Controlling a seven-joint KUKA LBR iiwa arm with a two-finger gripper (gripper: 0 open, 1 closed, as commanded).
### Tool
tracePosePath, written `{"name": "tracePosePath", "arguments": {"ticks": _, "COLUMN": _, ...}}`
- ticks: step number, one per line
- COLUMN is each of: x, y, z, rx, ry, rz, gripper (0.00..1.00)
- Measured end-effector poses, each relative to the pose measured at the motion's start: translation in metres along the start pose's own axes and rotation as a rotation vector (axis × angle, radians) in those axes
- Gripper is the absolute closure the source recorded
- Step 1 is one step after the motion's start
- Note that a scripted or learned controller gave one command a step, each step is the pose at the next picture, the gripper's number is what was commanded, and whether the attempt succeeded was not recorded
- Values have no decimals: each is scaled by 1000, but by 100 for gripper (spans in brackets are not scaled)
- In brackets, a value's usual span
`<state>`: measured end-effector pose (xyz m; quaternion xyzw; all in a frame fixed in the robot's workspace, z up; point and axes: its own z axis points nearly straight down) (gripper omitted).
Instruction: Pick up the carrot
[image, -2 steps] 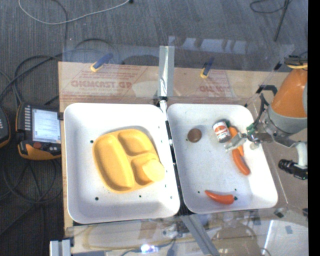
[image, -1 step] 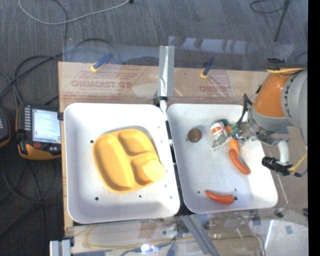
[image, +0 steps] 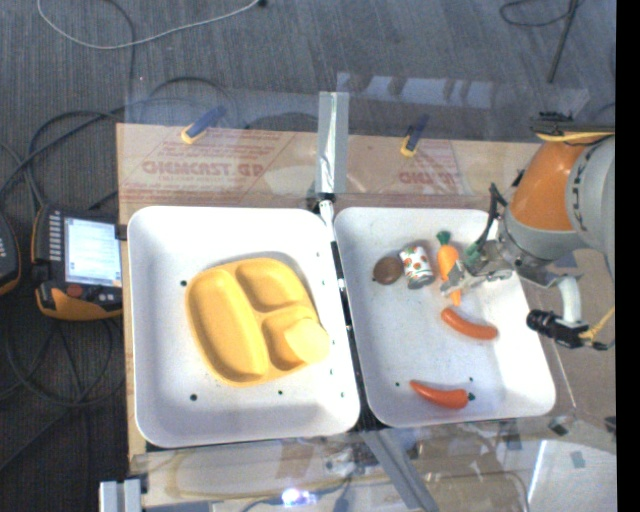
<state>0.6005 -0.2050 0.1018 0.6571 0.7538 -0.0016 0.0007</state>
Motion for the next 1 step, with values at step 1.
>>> {"name": "tracePosePath", "arguments": {"ticks": 1, "x": 35, "y": 16, "z": -97, "rx": 0, "ry": 2, "rz": 81, "gripper": 100}}
